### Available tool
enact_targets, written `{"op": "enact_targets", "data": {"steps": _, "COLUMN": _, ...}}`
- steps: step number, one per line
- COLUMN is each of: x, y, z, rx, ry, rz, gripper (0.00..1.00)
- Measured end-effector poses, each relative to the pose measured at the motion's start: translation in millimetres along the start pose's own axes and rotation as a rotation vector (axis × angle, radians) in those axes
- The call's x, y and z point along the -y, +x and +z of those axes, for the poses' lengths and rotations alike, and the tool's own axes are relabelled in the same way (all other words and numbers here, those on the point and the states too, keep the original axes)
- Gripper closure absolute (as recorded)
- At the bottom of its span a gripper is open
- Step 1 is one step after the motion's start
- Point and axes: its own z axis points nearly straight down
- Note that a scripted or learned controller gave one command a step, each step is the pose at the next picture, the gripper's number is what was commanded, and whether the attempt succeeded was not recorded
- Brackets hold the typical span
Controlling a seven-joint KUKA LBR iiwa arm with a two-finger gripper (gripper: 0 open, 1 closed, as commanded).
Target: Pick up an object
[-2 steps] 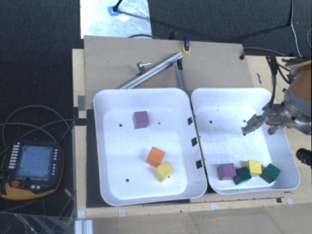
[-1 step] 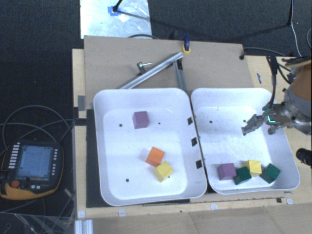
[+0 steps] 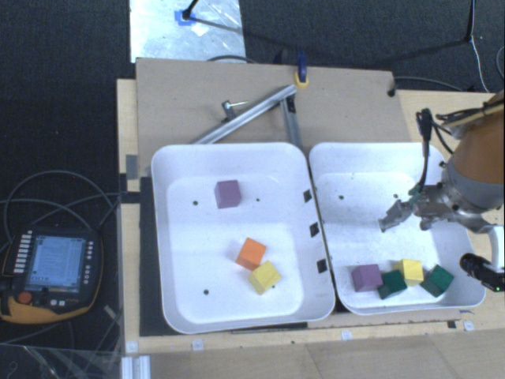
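The right bin (image 3: 347, 160) holds a purple cube (image 3: 366, 276), a dark green cube (image 3: 391, 283), a yellow cube (image 3: 412, 271) and another green cube (image 3: 437, 279), all clustered along its near wall. My gripper (image 3: 394, 216) hangs over the middle of this bin, above and behind the cluster, with nothing visibly held. In the left bin (image 3: 170, 212) lie a purple cube (image 3: 228, 193) at the back, an orange cube (image 3: 251, 253) and a yellow cube (image 3: 265, 277) touching it near the front.
A metal bar (image 3: 245, 115) lies on the brown board behind the bins. A teach pendant (image 3: 49, 272) with cables rests on the floor at the left. The grey arm with its orange band (image 3: 477, 160) enters from the right.
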Motion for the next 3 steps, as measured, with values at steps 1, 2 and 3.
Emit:
{"op": "enact_targets", "data": {"steps": 1, "x": -3.7, "y": -7.0, "z": 45.6, "rx": 0.0, "ry": -0.001, "rz": 0.0, "gripper": 0.0}}
{"op": "enact_targets", "data": {"steps": 2, "x": -3.6, "y": -6.9, "z": 95.1, "rx": 0.0, "ry": -0.001, "rz": 0.0, "gripper": 0.0}}
{"op": "enact_targets", "data": {"steps": 3, "x": -5.3, "y": -7.5, "z": 81.9, "rx": 0.002, "ry": -0.007, "rz": -0.003, "gripper": 1.0}}
